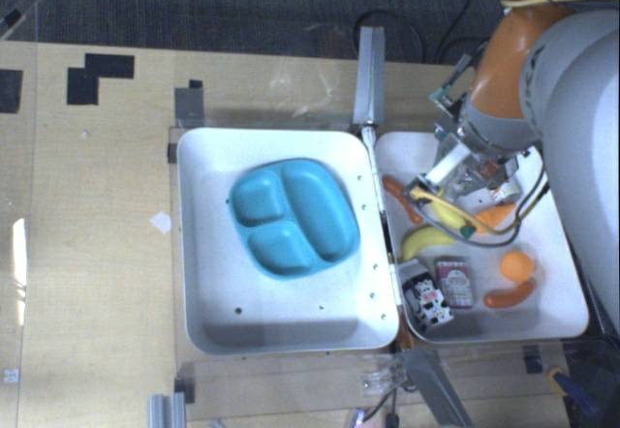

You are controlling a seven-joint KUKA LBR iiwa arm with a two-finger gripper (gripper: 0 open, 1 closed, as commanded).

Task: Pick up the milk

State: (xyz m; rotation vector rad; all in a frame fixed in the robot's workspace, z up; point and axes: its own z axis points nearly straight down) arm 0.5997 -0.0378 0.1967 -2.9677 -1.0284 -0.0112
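1. Your milk carton (427,299) lies flat in the right bin's (567,315) near-left corner, long axis running near-to-far.
2. You have one carton, two bananas (441,223).
3. The gripper (433,186) hovers over the bananas; I cannot tell its opening.

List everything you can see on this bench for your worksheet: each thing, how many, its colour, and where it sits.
Bins: two, white, side by side on the bench.
Divided plate: one, blue, in the left bin.
Bananas: two, yellow, middle of the right bin, one under the gripper.
Milk carton: one, black and white, front left corner of the right bin.
Small carton: one, reddish, beside the milk carton.
Orange: one, orange, right bin.
Sausage: one, orange-red, front of the right bin.
Arm: one, grey with orange band, from the right.
Gripper: one, over the right bin.
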